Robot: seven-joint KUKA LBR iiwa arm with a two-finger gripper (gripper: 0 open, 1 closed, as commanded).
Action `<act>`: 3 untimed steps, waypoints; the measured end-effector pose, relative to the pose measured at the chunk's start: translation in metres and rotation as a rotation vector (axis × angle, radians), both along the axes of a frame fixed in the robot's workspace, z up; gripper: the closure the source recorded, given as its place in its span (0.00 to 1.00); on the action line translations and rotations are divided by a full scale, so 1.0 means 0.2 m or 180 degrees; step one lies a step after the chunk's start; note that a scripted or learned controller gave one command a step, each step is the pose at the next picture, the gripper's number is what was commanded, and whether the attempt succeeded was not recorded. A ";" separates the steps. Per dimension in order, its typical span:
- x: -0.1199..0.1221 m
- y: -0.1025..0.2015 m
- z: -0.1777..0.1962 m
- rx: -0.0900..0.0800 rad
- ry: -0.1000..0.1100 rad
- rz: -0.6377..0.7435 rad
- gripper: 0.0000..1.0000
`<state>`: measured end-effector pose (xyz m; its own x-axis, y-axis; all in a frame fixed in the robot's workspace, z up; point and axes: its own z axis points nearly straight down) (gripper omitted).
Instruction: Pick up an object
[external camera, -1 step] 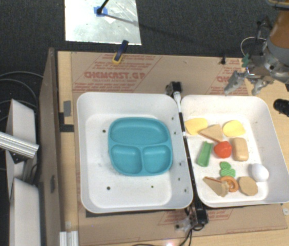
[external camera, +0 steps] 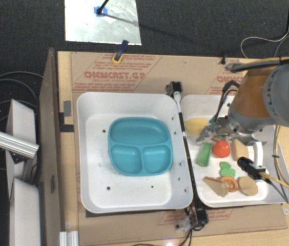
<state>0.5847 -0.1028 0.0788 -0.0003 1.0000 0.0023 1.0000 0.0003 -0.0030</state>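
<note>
My gripper (external camera: 212, 132) hangs low over the upper left part of the right bin (external camera: 272, 199). Under and around it lie a yellow piece (external camera: 195, 124), a red tomato (external camera: 221, 148) and a green cucumber-like piece (external camera: 204, 155). A tan block (external camera: 238, 150) lies just right of the tomato. Toward the bin's front are a small green piece (external camera: 227, 168), an orange piece (external camera: 230, 184), a tan wedge (external camera: 215, 186) and a beige lump (external camera: 248, 186). I see nothing lifted off the bin floor.
The left bin (external camera: 96, 137) holds a teal divided plate (external camera: 140, 146). A ridge between the bins (external camera: 184, 142) runs just left of the gripper. The arm (external camera: 267, 94) covers the right bin's upper right part.
</note>
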 end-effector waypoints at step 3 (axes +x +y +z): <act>-0.12 0.01 0.08 -0.0006 -0.0022 0.0004 0.00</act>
